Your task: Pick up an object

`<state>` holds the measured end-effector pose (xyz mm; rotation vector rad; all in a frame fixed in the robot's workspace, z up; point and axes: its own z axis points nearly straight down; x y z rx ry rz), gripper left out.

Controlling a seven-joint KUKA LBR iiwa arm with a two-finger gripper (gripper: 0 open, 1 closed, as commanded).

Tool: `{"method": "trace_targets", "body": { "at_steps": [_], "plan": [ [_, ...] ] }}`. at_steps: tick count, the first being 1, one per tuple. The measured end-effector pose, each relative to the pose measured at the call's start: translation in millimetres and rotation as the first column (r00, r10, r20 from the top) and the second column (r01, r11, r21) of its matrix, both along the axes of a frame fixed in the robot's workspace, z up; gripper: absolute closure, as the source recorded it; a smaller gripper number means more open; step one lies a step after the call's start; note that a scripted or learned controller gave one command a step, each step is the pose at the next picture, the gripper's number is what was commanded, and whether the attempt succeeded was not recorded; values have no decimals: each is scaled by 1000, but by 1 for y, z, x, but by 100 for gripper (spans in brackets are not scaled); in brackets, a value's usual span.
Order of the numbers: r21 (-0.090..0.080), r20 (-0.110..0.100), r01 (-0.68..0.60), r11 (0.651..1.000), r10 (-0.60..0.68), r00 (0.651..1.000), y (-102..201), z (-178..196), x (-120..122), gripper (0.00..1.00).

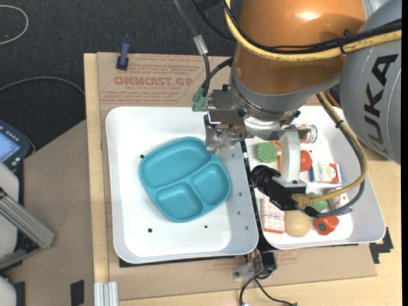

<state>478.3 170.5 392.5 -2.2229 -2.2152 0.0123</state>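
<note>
Where fingers (218, 140) reach — teal plate (185, 179) just beside

You look down from one fixed camera above the surface (102, 101), tilted at a slant — both white bins (127, 222) sit close below, the arm (299, 37) entering from the right.

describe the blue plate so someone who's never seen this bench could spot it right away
Of the two white bins, take the left bin. The teal plate lies flat in its middle, its upper right edge below the gripper. It is a rounded tray split into three compartments, far larger than the small food items crowded in the right bin.
</note>
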Motion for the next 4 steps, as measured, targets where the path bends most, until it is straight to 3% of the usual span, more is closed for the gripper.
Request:
{"method": "trace_targets", "body": {
  "at_steps": [1, 2, 3, 4],
  "plan": [
    [-3, -6, 1, 1000, -1, 1000, -11, -126, 55, 100],
    [9, 14, -12, 1000, 12, 1000, 39, -51, 7, 100],
    [13, 27, -7, 1000, 7, 1000, 55, 122, 10, 100],
    [-1, -1, -1, 1000, 1, 1000, 43, 42, 0, 100]
  ]
}}
